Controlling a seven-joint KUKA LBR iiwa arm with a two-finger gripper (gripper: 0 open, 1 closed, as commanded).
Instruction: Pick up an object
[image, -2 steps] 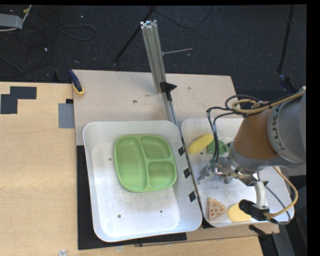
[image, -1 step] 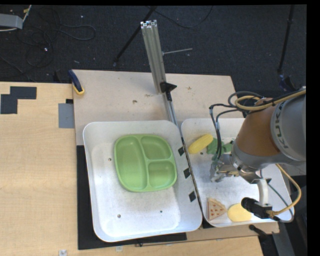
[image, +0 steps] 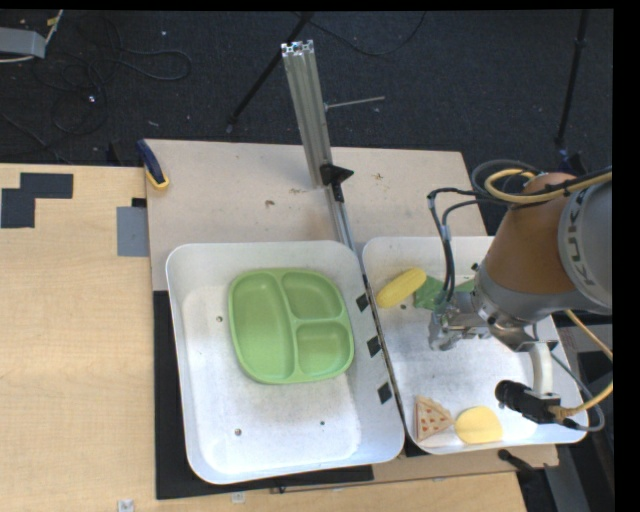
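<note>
I have the end effector low in the right bin, beside the yellow corn and a green item; its grip I cannot tell. I'd centre over the corn, clear of the bin wall. Pizza slice and lemon lie nearer the front.

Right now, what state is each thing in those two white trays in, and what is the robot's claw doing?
Green divided plate: flat in the left bin, compartments bare.
Corn cob: lying in the right bin, at its far end.
Green item: beside the corn, partly hidden by the gripper.
Pizza slice: flat, near end.
Yellow lemon-like piece: beside the pizza slice.
Gripper: low over the right bin.
</note>
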